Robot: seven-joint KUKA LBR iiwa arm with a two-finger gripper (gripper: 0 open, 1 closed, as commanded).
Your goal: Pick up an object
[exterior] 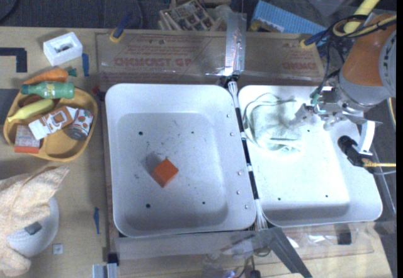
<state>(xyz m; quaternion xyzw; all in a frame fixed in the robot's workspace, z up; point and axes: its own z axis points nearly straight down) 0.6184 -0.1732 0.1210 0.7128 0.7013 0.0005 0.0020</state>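
I see the left bin (126, 113) holding an orange block (166, 172) near its middle, alone. In the right bin (327, 188), a crumpled white cloth (272, 124) lies at the far left corner. The gripper (313, 108) hovers at the cloth's right edge; I cannot tell its finger state.

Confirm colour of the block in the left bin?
Orange. The block shows clearly in the camera view, lying near the middle of the left bin.

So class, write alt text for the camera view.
A grey arm's gripper hovers at a white cloth in the right bin. An orange block sits in the left bin.
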